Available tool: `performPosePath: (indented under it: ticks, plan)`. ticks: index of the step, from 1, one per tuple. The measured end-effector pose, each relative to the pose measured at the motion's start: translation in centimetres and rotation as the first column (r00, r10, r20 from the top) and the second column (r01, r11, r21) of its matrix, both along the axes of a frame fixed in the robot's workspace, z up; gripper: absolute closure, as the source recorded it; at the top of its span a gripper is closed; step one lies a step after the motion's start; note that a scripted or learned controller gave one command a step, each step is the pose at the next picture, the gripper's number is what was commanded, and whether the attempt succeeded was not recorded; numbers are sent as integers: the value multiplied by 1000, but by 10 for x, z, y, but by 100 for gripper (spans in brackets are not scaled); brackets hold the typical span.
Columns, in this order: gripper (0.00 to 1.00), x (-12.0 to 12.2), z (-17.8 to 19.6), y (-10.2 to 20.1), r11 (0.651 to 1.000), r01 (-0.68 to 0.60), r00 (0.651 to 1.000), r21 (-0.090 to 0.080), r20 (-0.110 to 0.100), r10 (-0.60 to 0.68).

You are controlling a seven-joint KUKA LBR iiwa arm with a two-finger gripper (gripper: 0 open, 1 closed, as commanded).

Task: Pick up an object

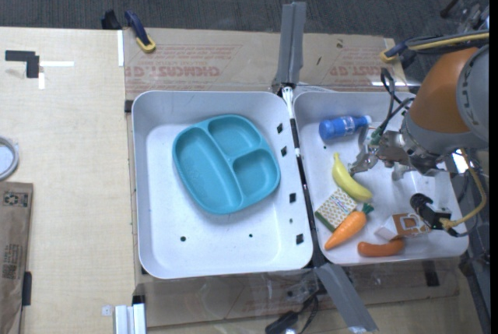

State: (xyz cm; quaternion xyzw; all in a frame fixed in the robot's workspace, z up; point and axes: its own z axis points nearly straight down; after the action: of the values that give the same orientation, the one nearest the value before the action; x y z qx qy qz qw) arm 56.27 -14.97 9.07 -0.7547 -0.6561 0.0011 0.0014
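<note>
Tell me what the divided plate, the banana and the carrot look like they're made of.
Divided plate: looks like moulded plastic, matte teal, one uniform colour with soft rounded compartment walls. Banana: probably a plastic toy, even yellow with a smooth, slightly glossy skin. Carrot: likely plastic too, flat orange with a small green tip; the view is too coarse to rule out rubber.

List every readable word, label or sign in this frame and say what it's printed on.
"CHEMCAST GP", red, repeated and upside down: protective film on the board behind the bins.
Recycling symbol: brown paper bag; its other print is too blurred.
Blue bottle, patterned packet: markings too small to read.
</note>
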Motion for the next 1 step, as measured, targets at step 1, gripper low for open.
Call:
performPosePath:
  ticks: [1]
  plan:
    - [100, 0, 8, -1, 1000, 2, 1000, 0, -2, -2]
